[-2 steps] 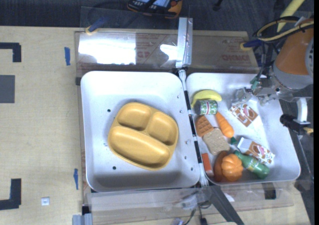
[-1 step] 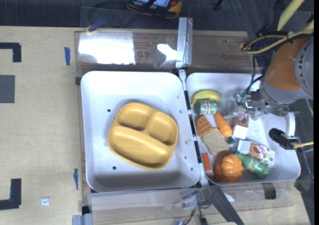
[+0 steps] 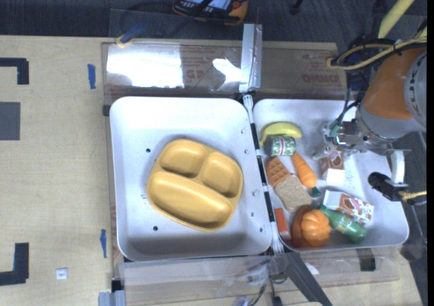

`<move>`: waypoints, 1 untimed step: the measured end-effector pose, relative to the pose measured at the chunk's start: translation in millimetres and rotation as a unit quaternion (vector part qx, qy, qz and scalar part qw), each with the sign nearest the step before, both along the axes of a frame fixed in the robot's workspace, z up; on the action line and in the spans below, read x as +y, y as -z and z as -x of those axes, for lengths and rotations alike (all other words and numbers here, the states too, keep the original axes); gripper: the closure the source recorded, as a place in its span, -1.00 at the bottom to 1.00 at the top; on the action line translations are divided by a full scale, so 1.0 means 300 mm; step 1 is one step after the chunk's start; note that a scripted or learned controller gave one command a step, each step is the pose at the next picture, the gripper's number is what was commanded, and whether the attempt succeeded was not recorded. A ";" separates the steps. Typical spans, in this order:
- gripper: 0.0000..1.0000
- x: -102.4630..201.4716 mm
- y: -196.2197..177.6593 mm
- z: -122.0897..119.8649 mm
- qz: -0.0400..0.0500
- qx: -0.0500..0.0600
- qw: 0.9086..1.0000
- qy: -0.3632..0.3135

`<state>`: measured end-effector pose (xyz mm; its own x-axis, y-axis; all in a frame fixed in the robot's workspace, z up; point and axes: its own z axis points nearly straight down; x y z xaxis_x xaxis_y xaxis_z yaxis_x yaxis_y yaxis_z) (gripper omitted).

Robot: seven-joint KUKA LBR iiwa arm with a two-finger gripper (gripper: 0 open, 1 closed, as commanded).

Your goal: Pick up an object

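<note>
Toys crowd the right bin (image 3: 386, 226): a banana (image 3: 281, 129) and a can (image 3: 279, 146) at its far left corner, a carrot (image 3: 305, 171) and a bread slice (image 3: 293, 194) along the left wall, a pumpkin (image 3: 311, 226) by the near edge. The gripper (image 3: 337, 136) hangs over the far right part; whether it is open I cannot tell. The carrot looks light, stiff and smooth, probably plastic; grasp across its thick middle.

Yellow divided tray (image 3: 194, 183) in left bin (image 3: 129, 128); carrot (image 3: 304, 170), banana (image 3: 281, 129), pumpkin (image 3: 311, 226), bread slice (image 3: 293, 194) crowded in right bin (image 3: 397, 230); gripper (image 3: 337, 136) hovering over its far right part.
</note>
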<state>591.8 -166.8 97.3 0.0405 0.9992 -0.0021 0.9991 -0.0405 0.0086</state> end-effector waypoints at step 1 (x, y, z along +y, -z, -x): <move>1.00 0.173 -0.430 0.010 -0.001 0.004 1.000 -0.020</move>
